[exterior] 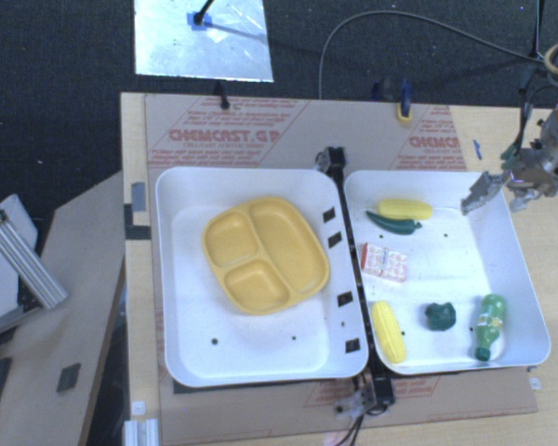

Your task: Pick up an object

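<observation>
The right bin (516, 249) holds several items. A yellow oblong piece (405, 210) lies at its far side with a dark green pepper (393, 223) against it. A red-and-white packet (384, 262) sits near the divider. Along the front lie a yellow corn cob (388, 331), a small dark green lump (439, 316) and a green bottle (487, 326). My gripper (499, 193) hangs over the bin's far right corner, above and apart from all of them. It is open, with nothing between its fingers.
The left bin (181, 203) holds a yellow divided plate (265, 254). A black divider with clips (349, 268) runs between the bins. Cables (372, 26) loop behind the bench, and a shiny sheet (200, 26) lies at the back left.
</observation>
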`<state>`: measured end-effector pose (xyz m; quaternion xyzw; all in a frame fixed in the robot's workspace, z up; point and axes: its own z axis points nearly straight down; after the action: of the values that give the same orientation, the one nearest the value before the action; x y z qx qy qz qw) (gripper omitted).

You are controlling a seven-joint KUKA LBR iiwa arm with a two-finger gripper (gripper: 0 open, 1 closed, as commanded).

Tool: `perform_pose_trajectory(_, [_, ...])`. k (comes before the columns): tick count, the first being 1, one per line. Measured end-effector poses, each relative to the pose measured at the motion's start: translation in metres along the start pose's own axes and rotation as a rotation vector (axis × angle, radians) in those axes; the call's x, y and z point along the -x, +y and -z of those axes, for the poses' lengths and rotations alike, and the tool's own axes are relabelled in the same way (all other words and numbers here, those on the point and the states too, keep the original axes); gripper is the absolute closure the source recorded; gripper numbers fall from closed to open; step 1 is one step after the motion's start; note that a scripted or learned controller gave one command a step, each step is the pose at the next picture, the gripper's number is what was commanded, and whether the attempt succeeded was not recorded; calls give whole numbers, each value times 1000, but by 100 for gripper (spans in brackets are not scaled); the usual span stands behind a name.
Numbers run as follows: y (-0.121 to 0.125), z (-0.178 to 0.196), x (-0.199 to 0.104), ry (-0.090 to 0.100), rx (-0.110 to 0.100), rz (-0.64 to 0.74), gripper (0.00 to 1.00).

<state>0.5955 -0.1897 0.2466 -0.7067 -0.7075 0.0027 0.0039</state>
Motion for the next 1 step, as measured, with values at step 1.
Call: perform_pose_trajectory(1, [2, 7, -1, -3, 12, 3, 0])
